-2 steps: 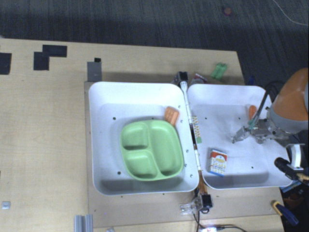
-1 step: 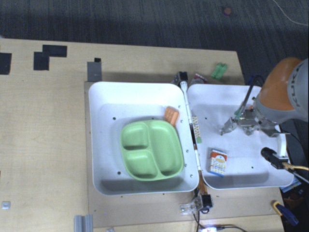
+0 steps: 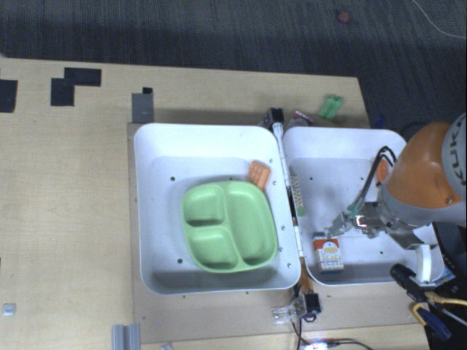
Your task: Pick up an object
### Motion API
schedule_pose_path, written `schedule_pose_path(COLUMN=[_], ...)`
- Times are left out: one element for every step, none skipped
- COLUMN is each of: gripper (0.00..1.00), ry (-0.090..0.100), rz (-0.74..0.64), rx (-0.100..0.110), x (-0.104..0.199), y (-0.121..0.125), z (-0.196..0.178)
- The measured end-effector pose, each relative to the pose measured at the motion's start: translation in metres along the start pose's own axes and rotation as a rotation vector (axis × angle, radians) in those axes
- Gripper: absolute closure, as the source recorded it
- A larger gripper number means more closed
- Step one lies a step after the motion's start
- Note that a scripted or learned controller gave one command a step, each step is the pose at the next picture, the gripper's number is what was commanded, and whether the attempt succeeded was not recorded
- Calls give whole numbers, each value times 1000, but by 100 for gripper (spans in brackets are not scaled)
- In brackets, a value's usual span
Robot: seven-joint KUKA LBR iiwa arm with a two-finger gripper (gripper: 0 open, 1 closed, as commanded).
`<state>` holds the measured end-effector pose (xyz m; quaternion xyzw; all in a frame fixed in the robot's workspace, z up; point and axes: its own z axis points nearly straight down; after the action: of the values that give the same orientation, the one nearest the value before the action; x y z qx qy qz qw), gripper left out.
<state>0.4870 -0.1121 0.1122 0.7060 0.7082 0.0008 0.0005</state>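
Camera view from above is showing the grey arm with its orange band (image 3: 419,168) reaching in from the right and hanging over the right-hand shallow white bin (image 3: 332,148). Its two-finger gripper (image 3: 341,227) is sitting low in that bin, just above and beside a small red, white and yellow carton (image 3: 329,254) that is lying on the bin floor near the front wall. Whether the claw is released or clenched, I cannot tell from this angle, and the carton is not showing between anything. Over in the left-hand white bin (image 3: 157,195), a light green plastic tray with three compartments (image 3: 230,224) is lying flat, taking up much of the floor. A small orange block (image 3: 258,173) is resting at that tray's far right corner, close to the wall dividing the two bins.
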Motion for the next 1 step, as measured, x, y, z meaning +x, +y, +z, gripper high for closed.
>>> schedule_pose_path(gripper=[0], ry=[0], rz=[0], rx=[-4], x=[11], y=[46], z=[26])
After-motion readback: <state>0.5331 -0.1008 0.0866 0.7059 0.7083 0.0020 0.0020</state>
